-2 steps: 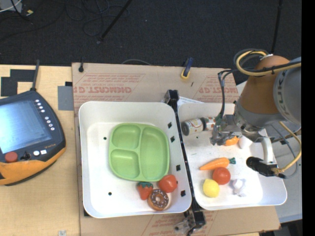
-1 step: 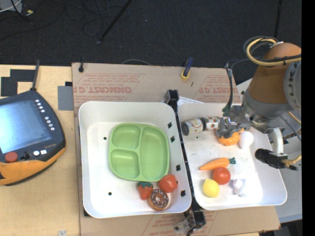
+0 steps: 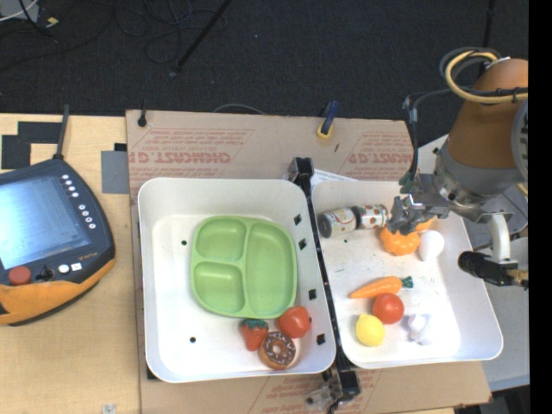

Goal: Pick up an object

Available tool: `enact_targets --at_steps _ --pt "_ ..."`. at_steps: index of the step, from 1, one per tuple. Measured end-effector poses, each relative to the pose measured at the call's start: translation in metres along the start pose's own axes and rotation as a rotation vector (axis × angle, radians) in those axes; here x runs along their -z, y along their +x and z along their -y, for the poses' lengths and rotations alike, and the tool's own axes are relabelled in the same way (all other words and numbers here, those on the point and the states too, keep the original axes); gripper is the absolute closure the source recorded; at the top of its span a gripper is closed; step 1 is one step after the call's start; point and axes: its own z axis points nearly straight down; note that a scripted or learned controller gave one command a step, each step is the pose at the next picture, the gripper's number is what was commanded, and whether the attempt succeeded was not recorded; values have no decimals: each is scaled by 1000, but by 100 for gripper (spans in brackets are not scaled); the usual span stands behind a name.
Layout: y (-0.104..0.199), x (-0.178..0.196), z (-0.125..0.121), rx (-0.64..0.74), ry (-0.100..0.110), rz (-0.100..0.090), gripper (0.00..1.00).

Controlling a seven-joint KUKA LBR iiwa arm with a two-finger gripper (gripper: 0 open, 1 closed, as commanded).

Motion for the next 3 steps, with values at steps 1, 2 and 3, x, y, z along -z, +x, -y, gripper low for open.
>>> enact_targets --at_steps 1,2,3 --pt "52 -1 -4 6 4 -3 100" --pt "112 4 2 6 5 -2 100" --pt "159 10 13 5 6 -2 100"
